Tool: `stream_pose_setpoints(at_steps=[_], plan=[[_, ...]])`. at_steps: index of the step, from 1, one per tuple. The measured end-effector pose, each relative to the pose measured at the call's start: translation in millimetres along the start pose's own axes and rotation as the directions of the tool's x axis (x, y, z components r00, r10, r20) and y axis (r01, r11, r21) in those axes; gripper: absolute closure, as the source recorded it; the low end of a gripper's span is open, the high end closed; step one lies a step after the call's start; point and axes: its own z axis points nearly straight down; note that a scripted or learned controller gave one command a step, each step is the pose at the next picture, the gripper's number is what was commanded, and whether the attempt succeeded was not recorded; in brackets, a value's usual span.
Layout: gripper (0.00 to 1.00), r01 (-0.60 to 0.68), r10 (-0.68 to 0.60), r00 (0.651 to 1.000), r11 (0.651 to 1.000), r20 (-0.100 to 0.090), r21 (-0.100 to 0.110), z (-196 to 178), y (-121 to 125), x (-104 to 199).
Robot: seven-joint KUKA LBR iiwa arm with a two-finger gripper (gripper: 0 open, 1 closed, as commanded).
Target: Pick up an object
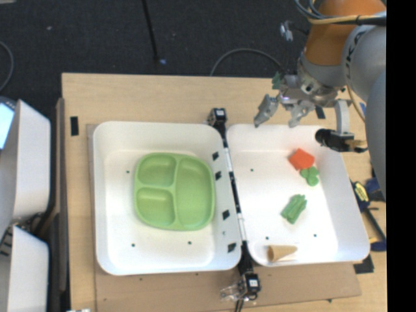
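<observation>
Orange and green are catching my eye in the right bin (338, 239), and I am hovering my claw (281, 112) over its far rim with the fingers spread apart and gripping nothing. I am picking the green toy (294, 208) near the bin's middle as my target: it is lying clear of the orange block (301, 158) and the small green piece (311, 176) touching that block, so I am judging it the cleanest grab. Its long axis is running on a slant, from upper right to lower left. I am planning to turn my wrist so the fingers straddle its narrow width, then drop straight down. The tan wedge (281, 253) by the near rim and the green divided plate (174, 190) in the left bin (107, 239) are sitting well clear.
</observation>
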Motion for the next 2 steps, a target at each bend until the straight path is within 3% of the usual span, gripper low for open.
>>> stream_pose_setpoints(at_steps=[1, 2], plan=[[0.0, 0.001, -0.001, 1.0, 1.0, 0.0, -0.014, -9, 2, 0], [0.0, 0.001, -0.001, 1.0, 1.0, 0.003, -0.009, 50, 7, -8]])
